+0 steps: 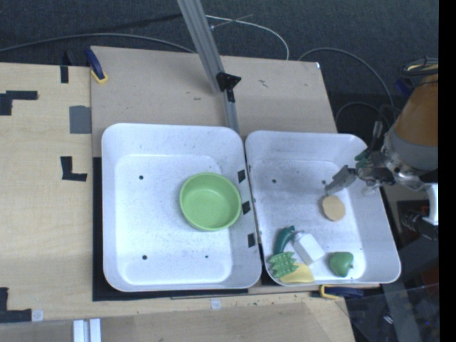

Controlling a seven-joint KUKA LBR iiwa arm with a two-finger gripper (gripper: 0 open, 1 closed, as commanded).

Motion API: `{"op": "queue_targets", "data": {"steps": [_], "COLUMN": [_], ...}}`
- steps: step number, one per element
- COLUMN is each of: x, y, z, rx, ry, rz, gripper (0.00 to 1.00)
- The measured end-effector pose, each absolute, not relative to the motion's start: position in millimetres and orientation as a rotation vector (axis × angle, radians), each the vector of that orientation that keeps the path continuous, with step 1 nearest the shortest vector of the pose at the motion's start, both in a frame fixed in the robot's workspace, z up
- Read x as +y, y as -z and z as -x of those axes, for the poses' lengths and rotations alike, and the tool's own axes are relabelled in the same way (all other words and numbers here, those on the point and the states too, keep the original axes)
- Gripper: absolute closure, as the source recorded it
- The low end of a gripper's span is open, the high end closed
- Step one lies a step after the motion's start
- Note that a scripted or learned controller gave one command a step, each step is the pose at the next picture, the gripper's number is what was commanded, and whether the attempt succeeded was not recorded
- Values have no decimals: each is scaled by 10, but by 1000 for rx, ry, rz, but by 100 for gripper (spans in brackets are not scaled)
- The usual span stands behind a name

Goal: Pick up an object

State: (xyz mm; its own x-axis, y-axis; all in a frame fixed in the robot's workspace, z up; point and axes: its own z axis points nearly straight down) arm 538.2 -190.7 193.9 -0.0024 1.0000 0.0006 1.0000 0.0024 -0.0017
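A tan oval object [333, 207] lies in the right bin [285, 148], right of its middle. My gripper [336, 182] hangs just above and behind it, coming in from the right on the grey arm [417, 130]; I see nothing held in it. Near the bin's front edge sit a green brush-like object [283, 252], a white block [308, 248], a yellow piece [302, 276] and a small green lump [341, 263]. A green bowl [209, 201] rests upright in the left bin [128, 148], toward its right side.
A slanted grey pole [201, 34] with a black clamp stands behind the bins, over their shared wall. Cables run across the dark floor at the back. A wooden bench surface stretches out to the left.
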Motion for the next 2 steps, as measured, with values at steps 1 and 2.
{"op": "queue_targets", "data": {"steps": [1, 2], "x": [-1908, -1891], "y": [-1939, -1363], "z": [-5383, -5268], "rx": [-2223, -2217], "ry": [-1, -7], "rz": [2218, 2215], "gripper": [0, 0]}}
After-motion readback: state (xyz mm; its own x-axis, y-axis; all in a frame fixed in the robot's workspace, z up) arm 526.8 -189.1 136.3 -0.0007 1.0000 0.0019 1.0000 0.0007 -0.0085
